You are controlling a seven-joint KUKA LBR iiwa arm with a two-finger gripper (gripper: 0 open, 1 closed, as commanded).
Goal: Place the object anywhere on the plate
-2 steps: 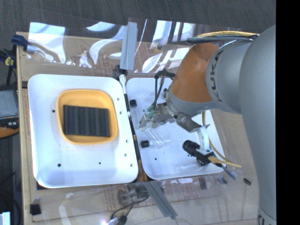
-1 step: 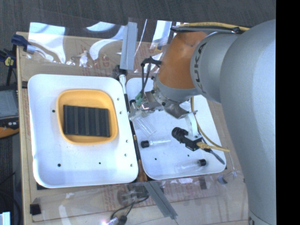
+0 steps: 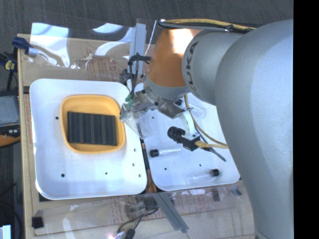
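The object looks to be one of the clear tubes with black caps, one [image 3: 167,152] just below the hand [image 3: 133,108], another [image 3: 202,174] further off (which is meant, I can't tell). The yellow plate [image 3: 92,103] with its dark grille lies just beside the hand. Whether the hand grips anything, I can't tell; best it clears the plate's rim before release

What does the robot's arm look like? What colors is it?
The arm is fat, round and grey, with a shiny orange band above the wrist and dark letters beside it. Thin cables hang near the end effector.
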